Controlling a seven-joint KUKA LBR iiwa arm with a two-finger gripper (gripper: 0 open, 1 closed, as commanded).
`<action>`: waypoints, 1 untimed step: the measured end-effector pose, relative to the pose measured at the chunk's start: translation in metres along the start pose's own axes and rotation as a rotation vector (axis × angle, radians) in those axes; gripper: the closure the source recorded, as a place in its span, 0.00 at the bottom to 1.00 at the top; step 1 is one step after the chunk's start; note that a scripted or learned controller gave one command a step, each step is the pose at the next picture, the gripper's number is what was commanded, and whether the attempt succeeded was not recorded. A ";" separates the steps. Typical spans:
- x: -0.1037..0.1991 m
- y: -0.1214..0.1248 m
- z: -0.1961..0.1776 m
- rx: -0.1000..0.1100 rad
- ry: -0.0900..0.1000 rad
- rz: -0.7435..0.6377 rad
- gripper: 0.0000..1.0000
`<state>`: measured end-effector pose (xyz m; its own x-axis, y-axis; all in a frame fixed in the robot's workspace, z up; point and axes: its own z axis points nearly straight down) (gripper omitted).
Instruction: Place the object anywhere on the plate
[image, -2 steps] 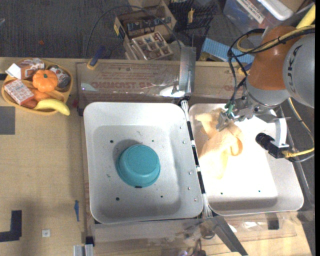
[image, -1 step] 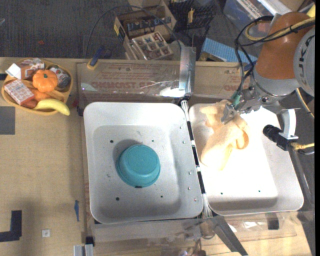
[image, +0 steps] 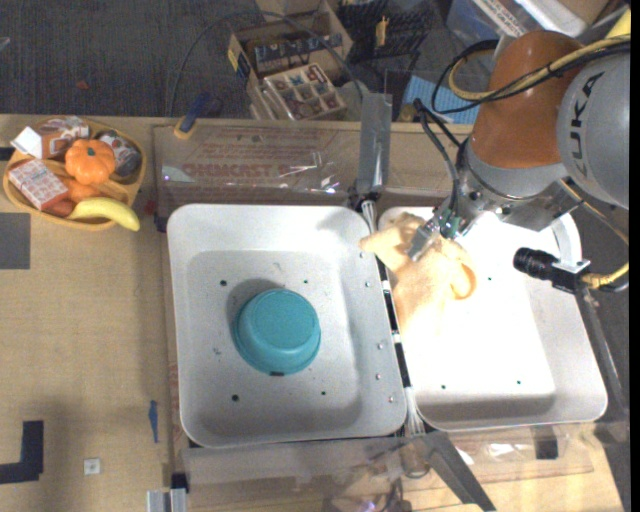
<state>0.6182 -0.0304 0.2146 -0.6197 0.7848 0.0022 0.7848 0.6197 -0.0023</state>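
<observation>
Plate sits way off to the camera's left of the gripper, whose fingers look clamped on that yellowish cloth.

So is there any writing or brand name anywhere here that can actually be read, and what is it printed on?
"UKA": on the grey arm at the right edge, the first letter cut off.
Faint red print on the clear plastic sheet behind the bins: too blurred to read.
Small boxes in the fruit basket: print too small to read.
</observation>
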 end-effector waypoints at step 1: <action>0.043 0.018 -0.007 -0.001 -0.001 -0.399 1.00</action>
<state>0.6059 0.0150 0.2218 -0.8760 0.4822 0.0017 0.4822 0.8760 -0.0001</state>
